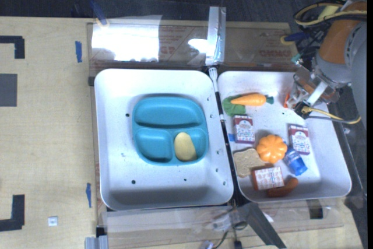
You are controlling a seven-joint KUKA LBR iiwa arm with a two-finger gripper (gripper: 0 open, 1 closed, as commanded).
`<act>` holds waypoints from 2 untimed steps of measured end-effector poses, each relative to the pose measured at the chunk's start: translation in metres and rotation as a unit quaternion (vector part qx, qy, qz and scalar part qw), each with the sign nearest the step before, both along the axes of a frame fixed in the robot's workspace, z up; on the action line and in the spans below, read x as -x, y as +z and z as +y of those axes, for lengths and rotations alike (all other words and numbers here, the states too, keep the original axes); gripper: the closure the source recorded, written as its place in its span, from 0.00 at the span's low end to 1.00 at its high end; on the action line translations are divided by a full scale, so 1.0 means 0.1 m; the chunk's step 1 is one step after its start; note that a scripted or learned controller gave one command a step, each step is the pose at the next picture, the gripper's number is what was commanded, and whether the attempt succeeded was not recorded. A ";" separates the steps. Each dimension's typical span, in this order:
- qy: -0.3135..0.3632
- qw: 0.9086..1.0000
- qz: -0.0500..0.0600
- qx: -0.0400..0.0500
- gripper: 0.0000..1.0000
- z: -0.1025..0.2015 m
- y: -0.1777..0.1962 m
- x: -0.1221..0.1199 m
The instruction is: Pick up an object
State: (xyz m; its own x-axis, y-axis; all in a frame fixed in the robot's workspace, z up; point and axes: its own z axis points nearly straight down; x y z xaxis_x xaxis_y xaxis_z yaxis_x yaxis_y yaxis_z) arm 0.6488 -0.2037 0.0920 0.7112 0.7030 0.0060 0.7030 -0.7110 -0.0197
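My gripper (pixel 301 100) hangs over the far right part of the right bin (pixel 341 175), below the orange-banded wrist. To its left lies an orange carrot with a green top (pixel 250 100). A small red-and-white carton (pixel 299 139) lies just in front of the gripper, and another (pixel 243 128) lies near the bin's left wall. A round orange fruit (pixel 271 148) sits in the middle, with a bread slice (pixel 247 161), a blue item (pixel 296 164), a red box (pixel 268 177) and a sausage (pixel 287 185) in front. A small orange-red bit shows beside the gripper; I cannot tell what it is.
The left bin (pixel 111 172) holds a blue divided tray (pixel 166 119) with a yellow oval item (pixel 185 146) in its front right compartment. A clear plastic wall (pixel 151 38) and a metal post (pixel 215 35) stand behind the bins. Yellow cables (pixel 326 114) trail off the wrist.
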 end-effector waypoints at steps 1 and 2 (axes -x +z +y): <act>-0.261 0.965 -0.002 0.009 1.00 0.12 -0.06 0.77; -0.235 0.972 -0.002 0.004 1.00 -0.11 -0.05 1.17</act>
